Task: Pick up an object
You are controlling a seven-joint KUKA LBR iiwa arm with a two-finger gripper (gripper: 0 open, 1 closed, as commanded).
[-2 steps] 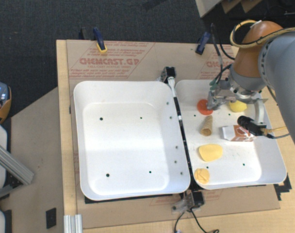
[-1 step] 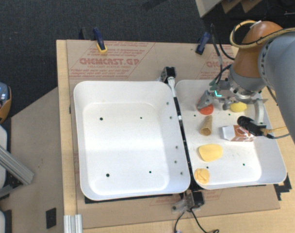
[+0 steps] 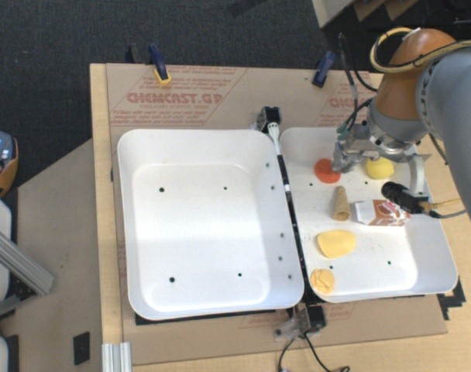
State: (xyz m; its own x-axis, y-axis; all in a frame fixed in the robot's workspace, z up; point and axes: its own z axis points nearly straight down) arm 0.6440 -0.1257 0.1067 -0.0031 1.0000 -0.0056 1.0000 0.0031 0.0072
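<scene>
Step in hand: the approach, w/ no grasp yet as far as I could judge. The gripper (image 3: pixel 344 161) sat low over the far part of the right bin (image 3: pixel 425 273), arm reaching in from the right. Couldn't tell if the claw was wide or narrow, since the wrist body hid the tip from this angle, and nothing was visibly held in it. The closest candidate was the red round piece (image 3: pixel 326 171), just beside the gripper on its left and resting on the bin floor, poss. touching the tool, but I couldn't say for sure. The yellow ball (image 3: pixel 379 168) lay just on the gripper's other side, partly under the wrist. The rest were nearer the camera: a tan cylinder (image 3: pixel 341 203) lying roughly lengthwise, a wrapped packet (image 3: pixel 373 212) beside it, a yellow lump (image 3: pixel 336 243), and an orange-yellow round piece (image 3: pixel 322 280) against the near rim by the divider. The left bin (image 3: pixel 197 223) held no objs. Next move, imo: centre the claw over the red piece (a small shift left), come down around it, close, then lift straight up. The piece looked low and flat, so the grip would need to go nearly to the floor. Risk: nudging it away instead of catching it.
</scene>
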